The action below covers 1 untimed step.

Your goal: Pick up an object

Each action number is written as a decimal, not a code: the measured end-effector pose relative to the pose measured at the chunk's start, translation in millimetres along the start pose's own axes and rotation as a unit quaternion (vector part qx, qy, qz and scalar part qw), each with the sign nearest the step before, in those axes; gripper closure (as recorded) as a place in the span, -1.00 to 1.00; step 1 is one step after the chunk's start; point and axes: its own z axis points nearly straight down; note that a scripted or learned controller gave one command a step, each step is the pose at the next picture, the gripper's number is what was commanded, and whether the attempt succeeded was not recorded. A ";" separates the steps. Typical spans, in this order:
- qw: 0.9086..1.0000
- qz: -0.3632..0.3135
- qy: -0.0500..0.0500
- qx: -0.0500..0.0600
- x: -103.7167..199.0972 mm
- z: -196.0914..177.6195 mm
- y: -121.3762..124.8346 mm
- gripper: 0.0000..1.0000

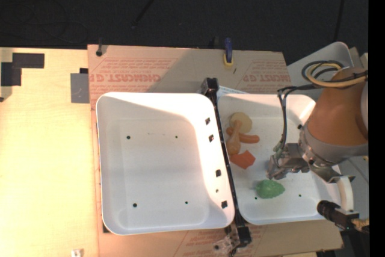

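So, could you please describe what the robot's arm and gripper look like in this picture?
The arm is bulky and rounded, with a broad orange band above a grey wrist ring. A thin black cable loops along it, and yellow and black cables coil near its top. The gripper is small, metallic grey and angular.

Two white bins (157,219), one arm (337,123) with one gripper (278,170), one green object (269,189), two orange pieces (243,159), one pale tan object (239,122), one blue clamp (228,51)
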 end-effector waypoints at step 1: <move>1.000 -0.005 0.000 -0.013 43.8 -107.0 14.5 1.00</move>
